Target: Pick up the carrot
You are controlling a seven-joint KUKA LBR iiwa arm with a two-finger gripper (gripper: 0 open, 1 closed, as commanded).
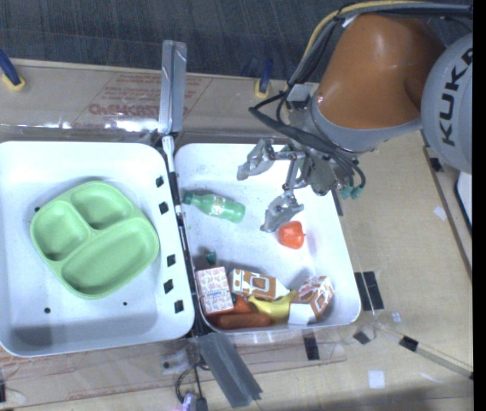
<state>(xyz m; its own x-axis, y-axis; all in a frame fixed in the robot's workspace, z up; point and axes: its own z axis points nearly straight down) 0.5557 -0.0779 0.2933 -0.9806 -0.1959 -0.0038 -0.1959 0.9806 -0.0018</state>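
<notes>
The tool (267, 188) is seen spread open, gripping nothing, above the right bin (335, 229). The carrot (241, 305) lies among clutter at its near wall. The surface (397, 229) is tan board.

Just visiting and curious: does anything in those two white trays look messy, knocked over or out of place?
Nothing looks spilled or broken. The green bottle lies on its side in the right bin, and the toy food is jumbled in a heap along its near wall: small cartons, a banana and what may be the carrot. The green divided plate sits flat in the left bin.
</notes>
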